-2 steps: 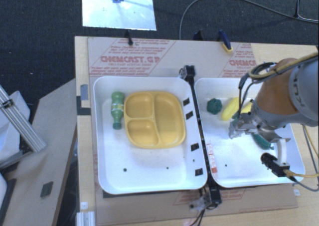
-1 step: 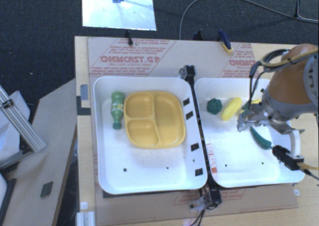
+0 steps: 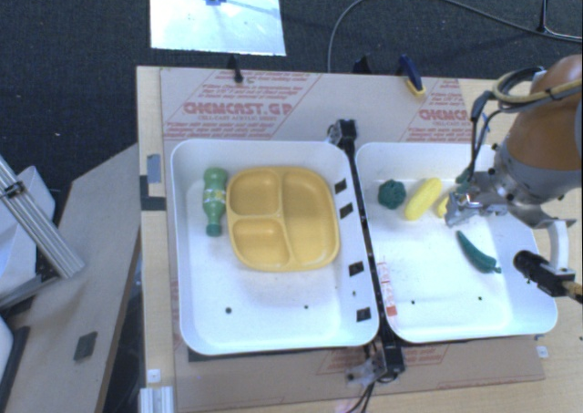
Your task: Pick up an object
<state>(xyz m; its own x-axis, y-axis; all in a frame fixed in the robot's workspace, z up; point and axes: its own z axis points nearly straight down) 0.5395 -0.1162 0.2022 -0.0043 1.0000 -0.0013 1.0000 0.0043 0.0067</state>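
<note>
The right bin (image 3: pixel 455 333) holds a dark green lump (image 3: pixel 392 193), a long yellow piece (image 3: pixel 422 198) beside it, and a slim green pod-shaped item (image 3: pixel 477 252) nearer the front. My gripper (image 3: pixel 462 208) hangs low over this bin's right half, just right of the yellow piece and above the green pod. A small yellow bit (image 3: pixel 443 207) peeks out at the gripper's left side. Whether anything sits in the gripper's grasp is hidden by the wrist.
The left bin (image 3: pixel 273 331) carries a yellow divided plate (image 3: pixel 281 218) and a green bottle (image 3: pixel 214 201) lying along its left. A black divider (image 3: pixel 357 220) runs between the bins. A black fitting (image 3: pixel 537 273) sticks out by the right rim.
</note>
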